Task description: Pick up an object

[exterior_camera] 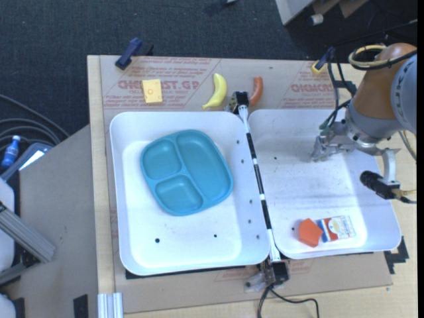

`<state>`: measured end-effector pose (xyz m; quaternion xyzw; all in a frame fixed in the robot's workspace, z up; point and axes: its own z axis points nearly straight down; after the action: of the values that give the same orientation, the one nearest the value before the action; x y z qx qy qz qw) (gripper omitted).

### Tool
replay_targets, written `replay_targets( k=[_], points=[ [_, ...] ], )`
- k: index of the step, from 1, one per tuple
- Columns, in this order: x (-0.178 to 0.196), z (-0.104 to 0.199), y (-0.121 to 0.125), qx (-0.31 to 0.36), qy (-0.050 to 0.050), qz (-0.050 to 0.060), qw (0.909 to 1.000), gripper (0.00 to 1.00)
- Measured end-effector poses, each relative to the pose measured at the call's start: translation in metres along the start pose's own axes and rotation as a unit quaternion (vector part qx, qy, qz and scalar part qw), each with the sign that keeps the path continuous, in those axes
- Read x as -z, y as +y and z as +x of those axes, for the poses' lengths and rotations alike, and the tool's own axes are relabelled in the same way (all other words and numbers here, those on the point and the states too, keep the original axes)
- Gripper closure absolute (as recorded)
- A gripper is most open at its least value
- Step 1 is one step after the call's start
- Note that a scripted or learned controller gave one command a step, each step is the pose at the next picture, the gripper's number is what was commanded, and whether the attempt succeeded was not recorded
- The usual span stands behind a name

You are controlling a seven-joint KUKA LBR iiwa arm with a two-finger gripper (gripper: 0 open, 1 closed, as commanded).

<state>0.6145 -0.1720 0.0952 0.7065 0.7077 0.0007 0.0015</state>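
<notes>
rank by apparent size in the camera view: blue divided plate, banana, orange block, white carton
1. blue divided plate, by far the largest
2. white carton
3. banana, close to the carton, so that order is unsure
4. orange block, smallest

We're seeing two white bins, left bin (132, 240) and right bin (371, 240), both showing small dark specks. A teal-blue divided plate (186, 171) is sitting in the left one. In the right: an orange block (309, 232) and a white packet (339, 228) carrying blue and red-orange print. Behind the bins, a yellow banana (216, 92), a red-orange sausage shape (256, 90), a yellow square (152, 92). The arm (384, 91) is showing grey with an orange band.
</notes>
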Motion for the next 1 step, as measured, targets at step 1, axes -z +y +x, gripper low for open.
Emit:
replay_targets(
  k=[1],
  points=[
    [-0.0002, 0.0000, -0.0001, 0.000, 0.000, 0.000, 1.0000, 0.00]
  ],
)
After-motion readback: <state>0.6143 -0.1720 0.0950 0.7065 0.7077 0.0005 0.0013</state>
